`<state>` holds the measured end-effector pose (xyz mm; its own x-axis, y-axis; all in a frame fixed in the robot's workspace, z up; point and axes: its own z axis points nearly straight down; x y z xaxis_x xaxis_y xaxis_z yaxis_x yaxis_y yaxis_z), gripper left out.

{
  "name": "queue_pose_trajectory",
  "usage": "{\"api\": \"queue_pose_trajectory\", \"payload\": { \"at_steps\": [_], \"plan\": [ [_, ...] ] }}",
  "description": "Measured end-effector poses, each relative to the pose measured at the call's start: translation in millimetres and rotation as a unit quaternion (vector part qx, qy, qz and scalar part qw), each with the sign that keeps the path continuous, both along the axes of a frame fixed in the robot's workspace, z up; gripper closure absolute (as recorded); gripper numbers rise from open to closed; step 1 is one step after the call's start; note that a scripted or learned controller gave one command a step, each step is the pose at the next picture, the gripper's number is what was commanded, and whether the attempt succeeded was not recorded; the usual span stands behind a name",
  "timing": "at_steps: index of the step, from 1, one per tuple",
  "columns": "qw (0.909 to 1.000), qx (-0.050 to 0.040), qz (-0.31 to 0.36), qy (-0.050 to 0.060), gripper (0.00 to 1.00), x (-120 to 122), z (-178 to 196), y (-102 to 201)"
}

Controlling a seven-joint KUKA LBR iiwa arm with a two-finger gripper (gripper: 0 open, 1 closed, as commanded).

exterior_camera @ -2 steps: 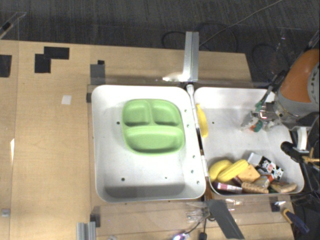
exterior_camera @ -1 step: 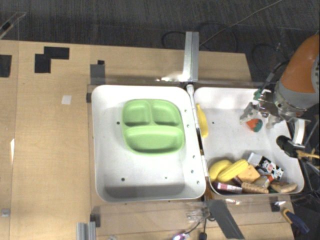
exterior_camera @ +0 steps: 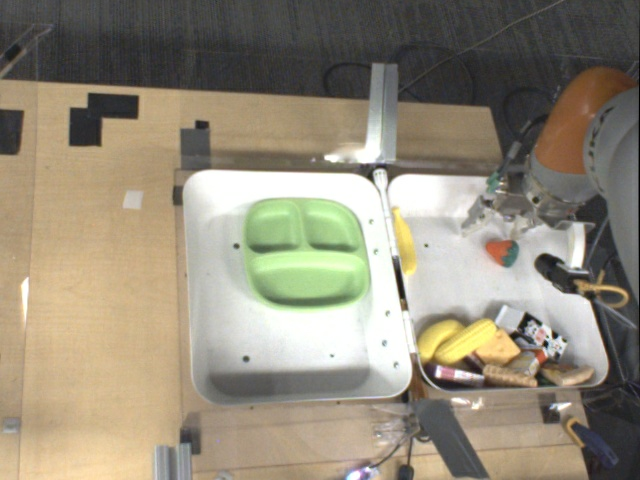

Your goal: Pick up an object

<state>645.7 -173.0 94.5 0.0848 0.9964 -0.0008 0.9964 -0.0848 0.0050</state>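
Note:
My gripper (exterior_camera: 498, 222) hangs over the back of the right bin (exterior_camera: 440, 218), fingers spread open and nothing between them. Just in front of it, a small orange and teal object (exterior_camera: 503, 253) lies on the bin floor, apart from the fingertips. A heap of items fills the right bin's front edge: yellow banana-like pieces (exterior_camera: 456, 339), a tan block (exterior_camera: 498, 349), a black and white piece (exterior_camera: 541, 334) and a pink marker (exterior_camera: 456, 374). A yellow object (exterior_camera: 404, 240) lies against the divider between the bins.
The left bin (exterior_camera: 215, 298) holds a green divided plate (exterior_camera: 304, 251) near its back. A metal post (exterior_camera: 384, 108) stands behind the bins at the divider. The grey arm with its orange band (exterior_camera: 578, 118) reaches in from the right.

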Motion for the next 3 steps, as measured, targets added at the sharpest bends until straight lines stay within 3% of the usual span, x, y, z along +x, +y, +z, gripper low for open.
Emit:
{"api": "queue_pose_trajectory", "payload": {
  "at_steps": [2,3],
  "plan": [
    [0.9984,-0.0005,0.056,-0.003,0.0,-36.3,-5.3,-9.2],
    [0.9984,-0.0007,0.056,-0.007,1.0,-33.5,7.4,-7.8]
  ]
}}
